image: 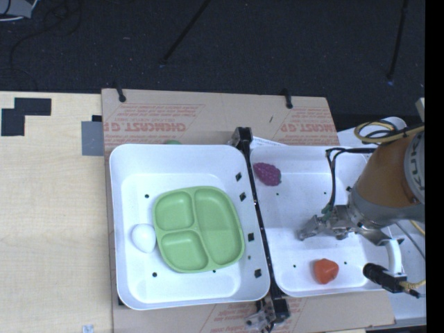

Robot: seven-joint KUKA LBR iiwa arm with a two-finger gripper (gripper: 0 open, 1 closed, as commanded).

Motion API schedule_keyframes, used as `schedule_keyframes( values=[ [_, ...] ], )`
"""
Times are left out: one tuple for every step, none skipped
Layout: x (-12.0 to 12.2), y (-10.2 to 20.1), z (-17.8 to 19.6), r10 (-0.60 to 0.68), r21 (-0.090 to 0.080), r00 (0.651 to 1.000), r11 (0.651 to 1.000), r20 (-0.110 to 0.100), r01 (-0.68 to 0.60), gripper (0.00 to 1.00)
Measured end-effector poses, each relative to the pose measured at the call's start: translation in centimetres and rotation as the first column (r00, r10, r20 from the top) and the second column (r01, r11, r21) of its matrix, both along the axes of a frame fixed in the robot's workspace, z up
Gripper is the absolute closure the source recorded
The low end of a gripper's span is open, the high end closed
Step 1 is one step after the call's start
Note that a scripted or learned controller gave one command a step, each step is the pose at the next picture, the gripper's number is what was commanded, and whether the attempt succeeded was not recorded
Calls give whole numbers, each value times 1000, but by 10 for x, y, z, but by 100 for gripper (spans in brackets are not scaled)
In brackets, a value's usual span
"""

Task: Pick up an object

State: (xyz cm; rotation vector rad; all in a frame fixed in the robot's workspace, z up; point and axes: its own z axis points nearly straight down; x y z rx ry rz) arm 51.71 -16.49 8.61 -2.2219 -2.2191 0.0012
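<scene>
The gripper [310, 230] hovers over the right bin [295, 283]; jaw state cannot be told. The orange object [325, 270] lies near, at its 5 o'clock; the purple object [268, 173] lies farther, at 11 o'clock.

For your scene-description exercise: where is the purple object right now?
The purple object lies in the right bin, at its far-left corner beside the divider between bins, up and left of the tool and well away from the orange object.

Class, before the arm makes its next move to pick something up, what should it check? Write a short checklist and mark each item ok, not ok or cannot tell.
1. Targets in right bin: small orange-red object, purple lumpy object: ok.
2. Both targets lie apart and uncovered: ok.
3. Gripper over right bin: ok.
4. Gripper above a target: not ok, between them.
5. Object already in gripper: cannot tell.
</scene>
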Motion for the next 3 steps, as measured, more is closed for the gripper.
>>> schedule_keyframes(
  values=[
    [1, -1, 13, -4, 0, 1000, 1000, 1, 4, 100],
    [4, 1, 55, 2, 0, 1000, 1000, 2, -2, 100],
    [4, -4, 117, 2, -1, 1000, 1000, 4, -2, 100]
  ],
)
